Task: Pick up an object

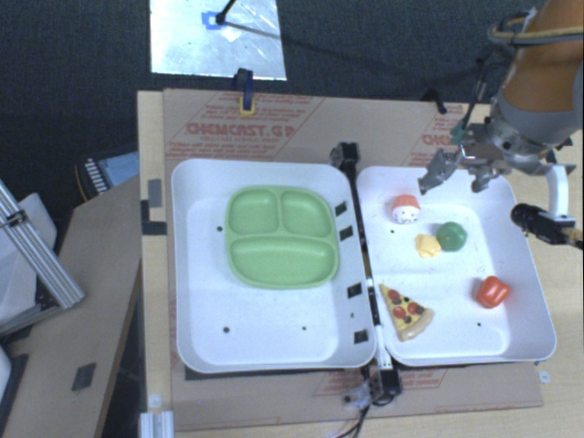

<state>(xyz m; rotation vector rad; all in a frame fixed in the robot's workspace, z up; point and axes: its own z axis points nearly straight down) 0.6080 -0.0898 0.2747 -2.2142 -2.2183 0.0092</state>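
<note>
gripper (456, 173) spread open, holding nothing, above right bin's (525, 336) far edge. mushroom toy (405, 209) just below it; pizza slice (406, 311) near the inner wall; bare floor along the near edge.

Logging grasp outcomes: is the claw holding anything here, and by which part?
Nothing is held: the claw hangs open above the right bin.
</note>
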